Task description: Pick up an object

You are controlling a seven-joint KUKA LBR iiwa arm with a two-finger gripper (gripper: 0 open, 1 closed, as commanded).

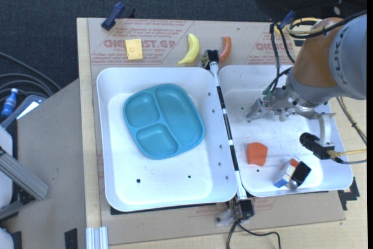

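A: Position of the gripper?

B: Gripper (262, 111) was noted over the right bin (245, 81), in its far half, toward the divider between the two bins. The arm (326, 61) came in from the right, its orange band above the wrist.

A: Claw wide or narrow?

B: Could not tell. The slanted view left that unreadable.

A: Candidates for picking?

B: Two in the right bin. An orange block (256, 154) lay on the floor of the bin, nearer the front and close to the divider, apart from the gripper. A small multicoloured box (293, 174), showing blue, white, red and black, lay near the front right corner, tilted, a little way from the block.

A: Left bin?

B: The left bin (116, 166) held a blue divided plate (164, 121), flat, about centre.

A: Outside the bins?

B: On the board behind them: a banana (189, 49), a yellow block (133, 50) to its left, and an orange-red piece (225, 48) to its right.
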